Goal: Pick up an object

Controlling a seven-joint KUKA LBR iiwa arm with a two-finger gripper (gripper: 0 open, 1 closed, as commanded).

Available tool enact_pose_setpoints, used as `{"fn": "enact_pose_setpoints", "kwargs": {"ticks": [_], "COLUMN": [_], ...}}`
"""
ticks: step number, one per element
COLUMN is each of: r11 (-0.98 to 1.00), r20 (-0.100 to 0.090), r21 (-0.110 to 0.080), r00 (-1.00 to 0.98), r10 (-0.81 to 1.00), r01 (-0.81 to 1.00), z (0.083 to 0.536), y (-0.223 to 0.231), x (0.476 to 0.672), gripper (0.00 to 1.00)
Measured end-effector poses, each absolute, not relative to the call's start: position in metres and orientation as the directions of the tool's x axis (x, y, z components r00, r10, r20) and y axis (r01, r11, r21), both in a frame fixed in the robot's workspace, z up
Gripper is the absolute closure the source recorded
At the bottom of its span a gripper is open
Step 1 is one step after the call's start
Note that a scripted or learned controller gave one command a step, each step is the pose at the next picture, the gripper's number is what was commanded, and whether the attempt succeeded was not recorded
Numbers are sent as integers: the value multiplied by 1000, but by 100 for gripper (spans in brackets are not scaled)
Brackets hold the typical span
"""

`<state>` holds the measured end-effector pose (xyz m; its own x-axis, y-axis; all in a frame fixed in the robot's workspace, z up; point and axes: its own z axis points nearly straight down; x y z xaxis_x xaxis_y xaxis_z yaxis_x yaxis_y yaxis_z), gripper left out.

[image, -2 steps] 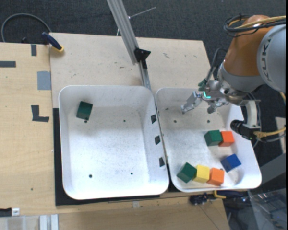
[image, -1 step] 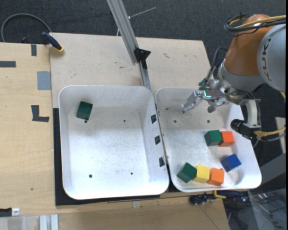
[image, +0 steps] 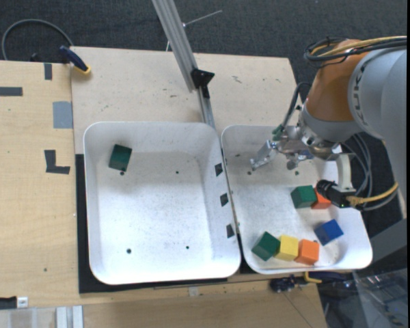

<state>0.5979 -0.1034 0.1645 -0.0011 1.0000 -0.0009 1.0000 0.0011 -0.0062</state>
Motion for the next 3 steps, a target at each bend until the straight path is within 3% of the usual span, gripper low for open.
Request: {"fn": "enact_pose_setpoints", "kwargs": {"ticks": [2,3], "r11": [2,3], "r20": [-1,1], "r21": [-6,-4], "r00": [-2,-3], "r10": [1000,1000], "r01": [1000,1000], "z": [90,101], "y": [-95,-94], "x": [600,600], "gripper": [0,100]}}
